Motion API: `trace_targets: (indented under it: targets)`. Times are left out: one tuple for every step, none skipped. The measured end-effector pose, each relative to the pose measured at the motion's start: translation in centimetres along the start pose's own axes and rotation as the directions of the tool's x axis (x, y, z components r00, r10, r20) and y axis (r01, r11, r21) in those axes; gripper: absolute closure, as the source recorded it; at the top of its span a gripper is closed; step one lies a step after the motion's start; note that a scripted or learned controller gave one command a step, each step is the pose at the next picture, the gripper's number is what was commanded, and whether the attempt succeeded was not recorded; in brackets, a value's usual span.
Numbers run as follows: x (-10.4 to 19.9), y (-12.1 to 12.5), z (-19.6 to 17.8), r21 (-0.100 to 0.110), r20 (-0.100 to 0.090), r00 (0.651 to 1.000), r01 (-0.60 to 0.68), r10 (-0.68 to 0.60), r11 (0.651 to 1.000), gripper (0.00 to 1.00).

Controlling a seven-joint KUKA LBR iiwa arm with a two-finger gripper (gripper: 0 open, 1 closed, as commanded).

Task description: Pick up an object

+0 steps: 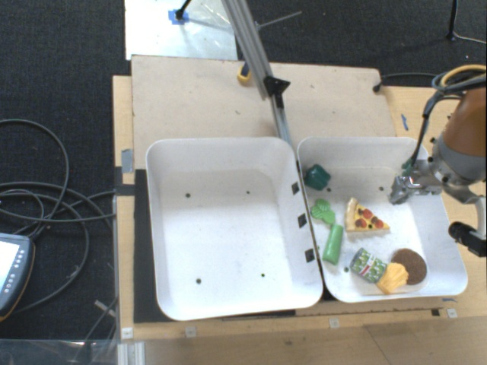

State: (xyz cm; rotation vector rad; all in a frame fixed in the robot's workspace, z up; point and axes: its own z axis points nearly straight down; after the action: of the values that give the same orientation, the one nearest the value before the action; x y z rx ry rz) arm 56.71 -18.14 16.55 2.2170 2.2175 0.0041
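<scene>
The right bin (426,226) holds several toy foods: a dark green block (317,177), a green vegetable piece (329,233), a pizza slice (364,218), a green-and-white can (368,265), a yellow piece (393,279) and a brown cookie (412,264). My gripper (401,192) hangs over the right side of this bin, to the right of the pizza slice and apart from it. Nothing shows between its fingers.
The left bin (228,226) stands beside the right one, with a divider wall between them. A slanted metal pole (251,36) crosses the back of the bench. Cables and a pendant lie on the floor at left.
</scene>
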Motion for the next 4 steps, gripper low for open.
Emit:
trace_targets:
  targets:
    - [0.5, 0.1, -4.5, -0.001, 0.000, 1.000, 0.005, -0.005, 1.000, 1.00]
    - [0.4, 0.3, -8.0, 0.000, 0.000, 1.000, 0.005, -0.005, 1.000, 1.00]
    - [6.0, 1.7, -7.4, 0.004, -0.004, 1.000, 0.011, -0.011, 1.000, 1.00]
    - [10.7, 2.0, -8.0, 0.003, -0.004, 1.000, 0.010, -0.010, 1.000, 1.00]
